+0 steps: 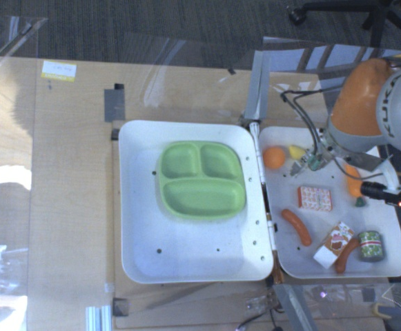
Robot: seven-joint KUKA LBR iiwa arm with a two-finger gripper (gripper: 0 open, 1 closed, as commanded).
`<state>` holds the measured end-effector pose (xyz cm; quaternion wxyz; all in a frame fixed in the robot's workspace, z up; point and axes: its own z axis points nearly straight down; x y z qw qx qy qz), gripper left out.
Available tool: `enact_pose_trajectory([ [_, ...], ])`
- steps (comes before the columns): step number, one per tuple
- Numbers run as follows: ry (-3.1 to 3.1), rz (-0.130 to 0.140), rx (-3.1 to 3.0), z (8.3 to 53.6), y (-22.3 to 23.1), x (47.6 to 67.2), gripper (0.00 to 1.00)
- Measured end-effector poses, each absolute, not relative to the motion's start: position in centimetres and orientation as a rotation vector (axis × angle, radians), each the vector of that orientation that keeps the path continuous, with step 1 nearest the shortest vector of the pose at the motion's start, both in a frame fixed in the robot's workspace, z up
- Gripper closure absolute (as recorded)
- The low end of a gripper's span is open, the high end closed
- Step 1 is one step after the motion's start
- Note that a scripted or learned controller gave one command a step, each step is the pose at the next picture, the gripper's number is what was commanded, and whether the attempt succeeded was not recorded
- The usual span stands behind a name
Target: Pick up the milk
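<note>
The milk (331, 245) is a small carton with a white end and a red-brown printed side. It lies tilted near the front of the right bin (290, 261). The arm's orange band and grey wrist hang over the back right of that bin. My gripper (315, 160) sits below the wrist near the bin's back, between a yellow piece and an orange piece. It is well behind the milk and apart from it, with nothing seen held in it.
The right bin also holds an orange ball (275, 157), a yellow piece (296, 152), a red patterned box (315, 198), two sausages (297, 226), a green can (370, 245) and an orange piece (353, 183). The left bin (138, 254) holds a green divided plate (201, 180).
</note>
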<state>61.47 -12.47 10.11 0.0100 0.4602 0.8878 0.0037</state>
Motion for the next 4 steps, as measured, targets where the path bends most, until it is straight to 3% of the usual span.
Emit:
enact_pose_trajectory([
  [1, 2.777, 0.009, 1.44, 10.0, -12.4, 61.3, 0.0],
  [2, 2.984, 0.002, 0.966, 11.6, -9.0, 50.2, 0.0],
  [3, 3.054, -0.001, 0.691, 16.3, -17.9, 55.4, 0.0],
  [4, 3.055, -0.003, 0.597, 9.4, -18.5, 52.4, 0.0],
])
